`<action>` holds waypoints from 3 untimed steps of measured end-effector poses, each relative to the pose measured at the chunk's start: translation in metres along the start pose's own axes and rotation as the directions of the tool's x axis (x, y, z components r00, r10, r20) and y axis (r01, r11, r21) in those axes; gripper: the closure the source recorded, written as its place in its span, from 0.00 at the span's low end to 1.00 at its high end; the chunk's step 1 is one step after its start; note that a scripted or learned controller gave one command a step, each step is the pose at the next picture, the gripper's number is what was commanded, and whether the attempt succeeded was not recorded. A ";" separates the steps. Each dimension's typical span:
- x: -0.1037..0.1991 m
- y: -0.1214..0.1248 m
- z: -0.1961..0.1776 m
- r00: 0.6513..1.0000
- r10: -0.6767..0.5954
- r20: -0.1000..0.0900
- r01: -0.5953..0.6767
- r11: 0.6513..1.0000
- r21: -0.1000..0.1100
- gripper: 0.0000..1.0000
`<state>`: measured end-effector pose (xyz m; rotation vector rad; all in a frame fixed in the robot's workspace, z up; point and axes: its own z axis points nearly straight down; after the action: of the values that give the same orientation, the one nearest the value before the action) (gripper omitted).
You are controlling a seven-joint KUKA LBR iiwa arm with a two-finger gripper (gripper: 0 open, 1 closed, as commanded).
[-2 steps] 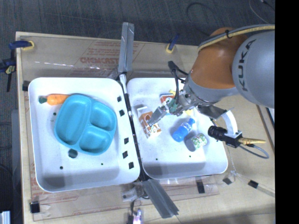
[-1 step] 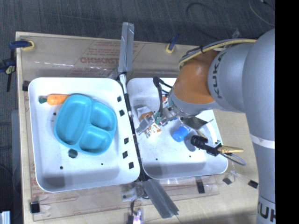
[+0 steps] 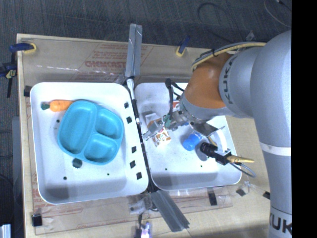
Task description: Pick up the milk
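The milk (image 3: 162,139), a small white carton with red and orange print, lies in the left half of the right bin (image 3: 198,180), near the divider between the bins. My gripper (image 3: 157,125) reaches in from the right and sits right over the carton's upper edge, touching or almost touching it. The carton appears to rest on the bin floor. The wrist hides the bin's middle.
A blue round object (image 3: 190,143) lies just right of the milk, under the wrist. The left bin (image 3: 44,177) holds a blue divided plate (image 3: 91,131), an orange carrot (image 3: 60,104) at its top left and a small dark piece (image 3: 77,163).
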<state>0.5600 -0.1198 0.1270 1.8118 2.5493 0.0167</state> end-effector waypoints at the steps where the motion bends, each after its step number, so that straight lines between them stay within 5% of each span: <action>1: 0.002 -0.006 0.002 0.999 0.047 0.007 -0.047 0.999 -0.019 0.00; 2: 0.037 0.025 -0.061 0.996 0.091 -0.006 -0.091 0.996 0.023 0.00; 3: 0.029 0.000 -0.013 0.989 0.145 0.002 -0.145 0.989 0.000 0.00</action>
<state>0.5506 -0.0919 0.1402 1.9923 2.4099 0.0155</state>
